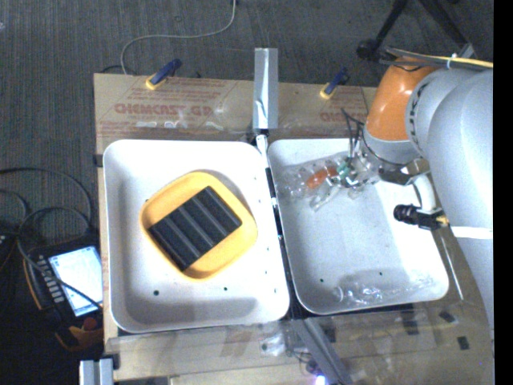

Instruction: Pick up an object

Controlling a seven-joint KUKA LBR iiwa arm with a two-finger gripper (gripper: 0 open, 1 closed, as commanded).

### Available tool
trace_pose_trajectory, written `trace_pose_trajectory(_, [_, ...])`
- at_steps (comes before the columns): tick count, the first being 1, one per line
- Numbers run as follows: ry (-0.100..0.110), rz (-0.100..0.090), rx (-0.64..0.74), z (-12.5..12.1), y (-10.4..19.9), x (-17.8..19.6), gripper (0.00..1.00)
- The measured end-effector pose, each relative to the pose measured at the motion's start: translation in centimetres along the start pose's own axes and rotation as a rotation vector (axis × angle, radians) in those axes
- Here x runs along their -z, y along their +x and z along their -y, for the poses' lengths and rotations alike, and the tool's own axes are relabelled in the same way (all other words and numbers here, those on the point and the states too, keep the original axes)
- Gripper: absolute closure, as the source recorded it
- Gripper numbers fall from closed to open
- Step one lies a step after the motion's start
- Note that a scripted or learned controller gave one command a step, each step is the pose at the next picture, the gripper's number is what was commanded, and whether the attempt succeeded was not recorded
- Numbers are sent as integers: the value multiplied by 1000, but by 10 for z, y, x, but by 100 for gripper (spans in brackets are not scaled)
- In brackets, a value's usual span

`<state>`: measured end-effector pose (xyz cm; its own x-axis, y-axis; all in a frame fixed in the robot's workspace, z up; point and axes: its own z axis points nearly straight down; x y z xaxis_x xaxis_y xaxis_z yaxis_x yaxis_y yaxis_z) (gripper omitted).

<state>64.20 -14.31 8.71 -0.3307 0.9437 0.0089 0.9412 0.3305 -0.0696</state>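
One camera sits up high and looks down at a slant on the counter (184, 107). It is far enough back to see both white bins, the left bin (120, 239) and the right bin (377, 239). The arm (449, 127) comes in from the right side.

The bench (192, 107), a brown board with faded red lettering, bears two white bins. The left bin (128, 239) and right bin (377, 239) sit touching side by side. Two blue-and-yellow clamps (163, 73) (334, 83) grip the bench's far edge, behind the bins.
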Motion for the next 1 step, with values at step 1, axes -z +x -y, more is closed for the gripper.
trace_pose_trajectory(1, [-6,11,136,1,-5,1,0])
